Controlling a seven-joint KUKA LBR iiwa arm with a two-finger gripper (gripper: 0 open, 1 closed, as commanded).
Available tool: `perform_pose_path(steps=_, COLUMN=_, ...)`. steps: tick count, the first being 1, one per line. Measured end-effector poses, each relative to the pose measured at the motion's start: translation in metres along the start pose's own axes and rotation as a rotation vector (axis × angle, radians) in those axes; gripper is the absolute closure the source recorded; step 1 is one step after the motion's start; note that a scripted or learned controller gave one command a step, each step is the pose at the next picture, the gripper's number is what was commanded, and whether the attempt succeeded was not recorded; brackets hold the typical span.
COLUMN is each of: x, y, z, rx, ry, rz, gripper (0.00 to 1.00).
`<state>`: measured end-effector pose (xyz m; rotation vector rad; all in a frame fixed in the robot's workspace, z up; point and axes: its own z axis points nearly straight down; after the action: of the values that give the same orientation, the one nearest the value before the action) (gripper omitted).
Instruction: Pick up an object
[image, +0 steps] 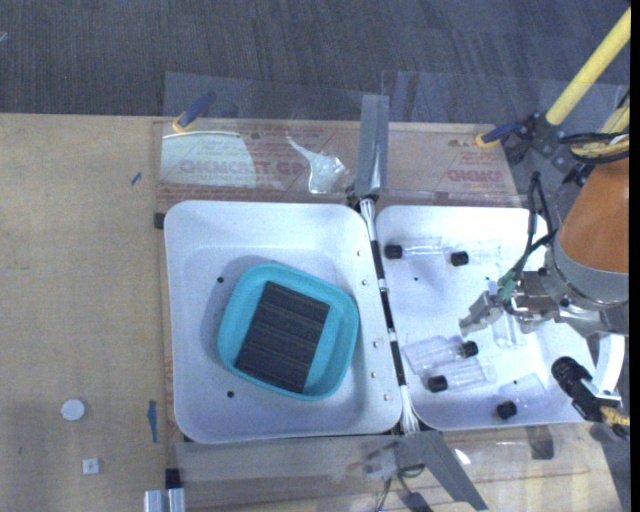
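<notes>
While the surface (70, 250) spreads wide and tan beneath everything, two shallow white bins are seen side by side on it. The left bin (190, 240) is occupied by a teal tray (340, 310) in which a dark ribbed block (285, 335) is laid. The right bin (430, 225) is scattered with small clear plastic bottles with black caps: one bottle (425, 248) is placed near the far wall, and two more (440, 352) (462, 376) are laid close together near the middle, just beside each other. A loose black cap (506, 409) is seen near the front edge.

The arm (600, 225) is brought in from the right over the right bin, and the tool (492, 308) is held low above the bin floor, near the middle bottles but apart from them. Whether it is spread or closed cannot be told, and nothing is seen held in it.

The bottles are judged to be light, stiff and slippery, and likely to roll or skid when nudged. A grip is best taken across the clear body, square to its length, rather than at the cap.
</notes>
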<state>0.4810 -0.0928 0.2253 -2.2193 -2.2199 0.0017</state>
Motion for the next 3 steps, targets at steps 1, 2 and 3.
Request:
perform_pose_path(steps=1, x=-0.097, y=0.088, z=0.040, rx=-0.005, ry=-0.002, rz=-0.034, gripper=0.00)
perform_pose_path(steps=2, x=-0.119, y=0.134, z=0.134, rx=-0.011, ry=0.009, rz=-0.078, gripper=0.00)
perform_pose_path(steps=3, x=-0.086, y=0.085, z=0.137, rx=-0.009, ry=-0.002, rz=-0.150, gripper=0.00)
